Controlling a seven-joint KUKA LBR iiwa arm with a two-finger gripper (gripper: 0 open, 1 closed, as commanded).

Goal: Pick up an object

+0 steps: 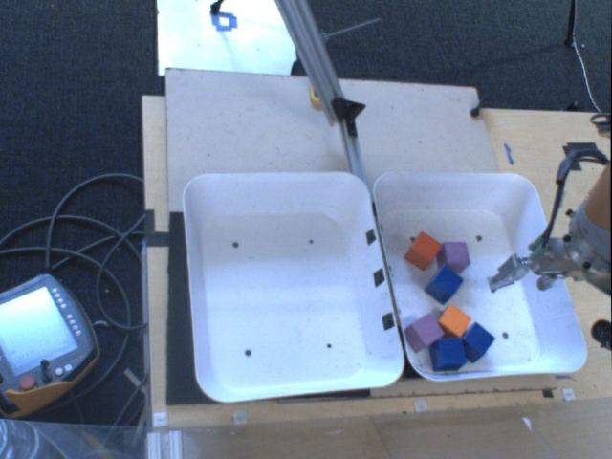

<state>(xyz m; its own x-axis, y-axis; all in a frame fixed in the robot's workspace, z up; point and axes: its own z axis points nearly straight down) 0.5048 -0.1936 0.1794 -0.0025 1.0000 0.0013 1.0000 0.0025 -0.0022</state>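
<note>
Near edge: grey handheld teach pendant point(38, 338) with a lit screen, left of the bench point(287, 113), black cables point(86, 237) looping beside it.
Left bin: large shallow white plastic bin point(206, 285).
Right bin: matching white bin point(535, 333), holding seven small foam cubes.
Upper cubes: orange cube point(422, 251), purple cube point(454, 255), blue cube point(444, 284), touching in a cluster.
Lower cubes: purple point(422, 332), orange point(455, 319), two blue point(447, 354), bunched near the front wall.
Gripper point(504, 275): above the right bin's right half; fingers pinch nothing, spread or pressed together I cannot tell.
Target position: blue cube just left of the fingers, apart.
</note>
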